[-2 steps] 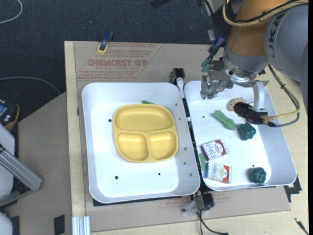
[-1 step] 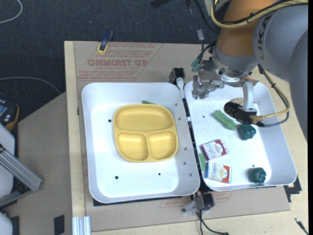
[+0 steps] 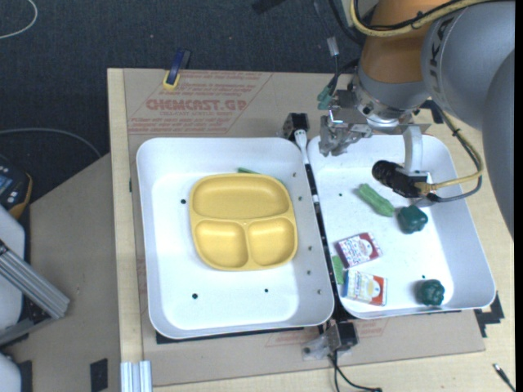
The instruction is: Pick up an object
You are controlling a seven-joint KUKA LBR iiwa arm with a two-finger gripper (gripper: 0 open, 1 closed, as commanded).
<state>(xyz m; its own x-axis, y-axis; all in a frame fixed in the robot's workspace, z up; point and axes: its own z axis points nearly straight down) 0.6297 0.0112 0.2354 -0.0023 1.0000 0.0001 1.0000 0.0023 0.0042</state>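
Camera view: green stick [image 3: 375, 199] lies below-right of end effector [image 3: 337, 141].

The arm [image 3: 478, 47] is a thick, rounded body of smooth grey casing, wide where it fills the far right corner. Above the wrist sits a broad glossy orange band [image 3: 404, 31], domed like a cap. A yellow-and-black cable loops over the top of that band, and dark cables trail off toward the far side. Below the band the wrist narrows into a grey ring, then into the tool [image 3: 341, 133], a cluster of silver metal parts with small green pieces on its left side.
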